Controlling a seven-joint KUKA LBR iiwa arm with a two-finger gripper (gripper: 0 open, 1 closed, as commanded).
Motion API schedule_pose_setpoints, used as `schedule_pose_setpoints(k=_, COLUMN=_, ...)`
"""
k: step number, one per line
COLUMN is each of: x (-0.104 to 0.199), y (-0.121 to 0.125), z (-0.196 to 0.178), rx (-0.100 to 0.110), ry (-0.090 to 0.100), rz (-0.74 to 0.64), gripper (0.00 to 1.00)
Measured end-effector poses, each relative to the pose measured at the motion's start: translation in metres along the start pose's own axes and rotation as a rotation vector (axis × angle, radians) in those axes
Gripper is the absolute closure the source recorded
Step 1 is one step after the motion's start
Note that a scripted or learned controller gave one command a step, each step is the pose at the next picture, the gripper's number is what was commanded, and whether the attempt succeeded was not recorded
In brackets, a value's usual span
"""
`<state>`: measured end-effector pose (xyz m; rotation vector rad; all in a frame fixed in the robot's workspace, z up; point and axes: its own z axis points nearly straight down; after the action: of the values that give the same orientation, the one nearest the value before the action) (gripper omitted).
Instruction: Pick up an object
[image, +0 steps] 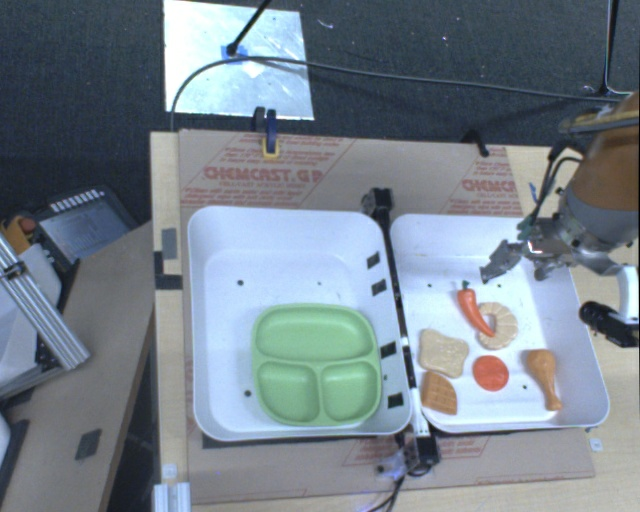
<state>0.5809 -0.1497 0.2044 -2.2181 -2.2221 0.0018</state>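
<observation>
While the gripper (502, 262) hovers at 1 o'clock of the chili (474, 308), jaw state unclear, nothing visibly held; board (300, 165) reads "CHEMCAST GP".

— What lettering can you read on your bench?

— Look at the brown board (340, 160) lying under the two white bins. At its eleven o'clock, past the left bin (215, 250), red print reads "CHEMCAST GP", with a fainter line below it too small to read.

— Anything else?

— The same red print repeats at one o'clock, past the right bin (440, 235), set at a slant and partly covered, so you can make out only "CHEMCAST".
</observation>
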Motion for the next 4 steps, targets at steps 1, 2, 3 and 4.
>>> schedule_pose_setpoints(k=1, x=-0.009, y=-0.004, z=0.056, rx=0.001, ry=0.0, rz=0.001, gripper=0.0)
schedule_pose_setpoints(k=2, x=0.001, y=-0.004, z=0.103, rx=0.0, ry=0.0, rz=-0.001, gripper=0.0)
schedule_pose_setpoints(k=3, x=-0.001, y=-0.002, z=0.089, rx=-0.006, ry=-0.001, rz=0.0, gripper=1.0)
schedule_pose_setpoints(k=4, x=-0.01, y=-0.006, z=0.036, rx=-0.009, ry=-0.003, rz=0.002, gripper=1.0)
